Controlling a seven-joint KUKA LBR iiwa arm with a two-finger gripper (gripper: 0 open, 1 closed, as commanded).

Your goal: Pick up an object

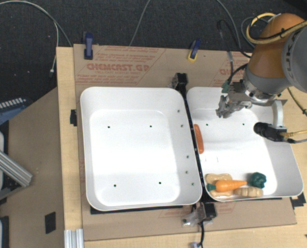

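Arm (290,45) cut off at right edge. Pale pieces (235,186) bunched under carrot (230,185), too small to identify. Claw (227,107) fingertips blurred.

A robotics laboratory: a cardboard sheet (143,66) was clamped over the bench by blue clips (88,44), two white bins (138,99) sat side by side on it, cables (40,9) trailed across dark carpet, and aluminium framing (9,167) stood alongside.
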